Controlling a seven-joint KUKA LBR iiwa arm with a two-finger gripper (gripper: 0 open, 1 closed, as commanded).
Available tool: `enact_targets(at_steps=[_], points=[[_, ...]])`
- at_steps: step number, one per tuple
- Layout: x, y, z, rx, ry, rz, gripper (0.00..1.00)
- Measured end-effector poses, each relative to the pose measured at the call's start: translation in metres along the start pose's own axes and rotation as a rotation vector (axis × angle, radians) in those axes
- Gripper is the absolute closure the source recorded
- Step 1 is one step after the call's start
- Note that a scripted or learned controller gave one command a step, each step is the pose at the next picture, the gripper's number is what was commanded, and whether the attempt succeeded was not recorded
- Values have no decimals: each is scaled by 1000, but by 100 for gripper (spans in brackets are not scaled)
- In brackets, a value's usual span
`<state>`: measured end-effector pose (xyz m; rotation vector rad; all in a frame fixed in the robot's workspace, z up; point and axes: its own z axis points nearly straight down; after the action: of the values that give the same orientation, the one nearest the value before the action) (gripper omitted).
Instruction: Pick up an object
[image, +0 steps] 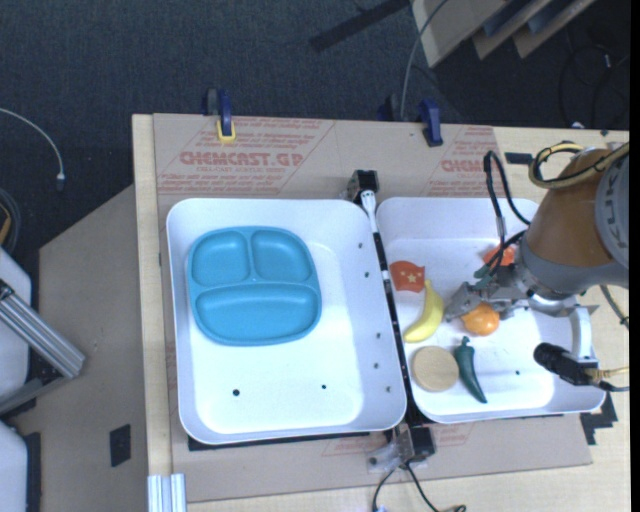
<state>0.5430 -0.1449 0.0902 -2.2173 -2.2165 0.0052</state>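
Hand (478, 302) sits low in the right bin (440, 222), directly over the orange (482, 321); whether its jaws are spread or closed, you cannot tell, and no grasp is visible. Note the orange lies just below the hand in the camera view, touching or nearly so. Banana (426, 316) lies just left, long axis tilted; green pepper (470, 371) below. Judgement: a short descent suffices.

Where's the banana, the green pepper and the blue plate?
banana (427, 314), camera view, middle of its curve
green pepper (470, 374), camera view, middle of its body
blue plate (255, 285), camera view, ridge between its compartments
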Motion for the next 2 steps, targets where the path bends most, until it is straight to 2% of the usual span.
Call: enact_targets(at_steps=[1,2], points=[[-1,2,-14,-9,-3,0,100],[-7,6,-76,-13,-5,-1,100]])
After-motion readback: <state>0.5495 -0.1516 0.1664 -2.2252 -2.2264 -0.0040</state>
